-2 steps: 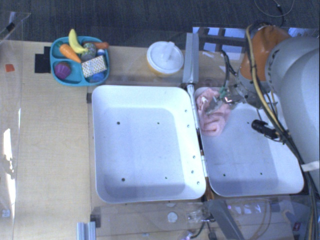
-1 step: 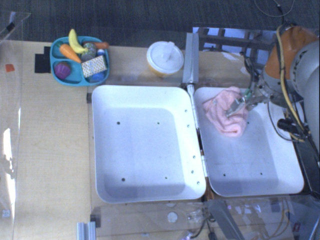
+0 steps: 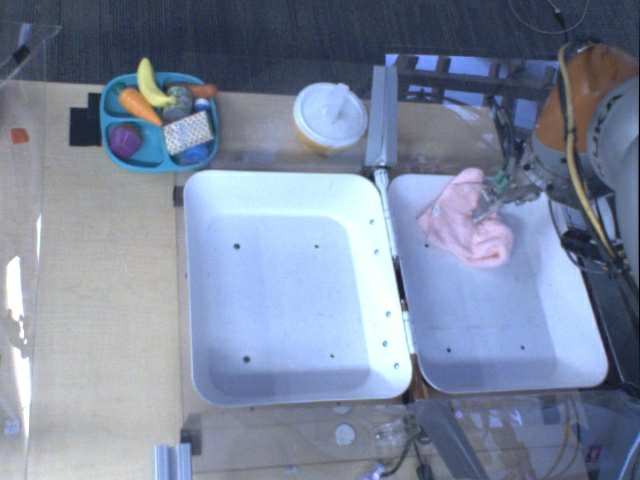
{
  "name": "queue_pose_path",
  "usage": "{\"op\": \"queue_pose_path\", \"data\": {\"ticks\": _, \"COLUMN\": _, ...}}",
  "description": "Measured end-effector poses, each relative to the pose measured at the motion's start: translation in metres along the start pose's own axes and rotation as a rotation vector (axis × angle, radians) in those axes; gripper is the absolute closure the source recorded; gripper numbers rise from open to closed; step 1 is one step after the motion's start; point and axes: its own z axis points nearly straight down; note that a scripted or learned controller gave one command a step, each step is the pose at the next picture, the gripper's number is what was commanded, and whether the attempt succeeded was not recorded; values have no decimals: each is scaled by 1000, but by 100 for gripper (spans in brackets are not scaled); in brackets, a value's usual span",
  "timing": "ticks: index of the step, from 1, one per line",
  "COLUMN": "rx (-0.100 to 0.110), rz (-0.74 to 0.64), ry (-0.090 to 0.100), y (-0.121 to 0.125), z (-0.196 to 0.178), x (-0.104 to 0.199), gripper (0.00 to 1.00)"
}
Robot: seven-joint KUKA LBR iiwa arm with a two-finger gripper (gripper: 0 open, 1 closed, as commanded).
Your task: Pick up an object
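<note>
As my hand [image 3: 497, 193] touches the pink cloth [image 3: 466, 232], I cannot tell its grip; it looks soft, light, so pinch a top fold.

The wooden bench [image 3: 100, 298] carries two shallow white bins side by side. The right bin [image 3: 520, 348] sits under the gripper [image 3: 497, 196]; the left bin [image 3: 290, 288] lies just beyond it, further from the arm. Past the left bin's far corner stands a round white tub [image 3: 330, 115], perhaps lidded. Furthest from the gripper rests a blue sectioned tray [image 3: 155, 158], with a black patch [image 3: 84, 125] just beside it.
</note>
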Motion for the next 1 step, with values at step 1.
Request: {"op": "queue_pose_path", "data": {"ticks": 1, "rx": 3, "rz": 32, "ry": -3, "y": 13, "z": -85, "x": 49, "gripper": 100}}
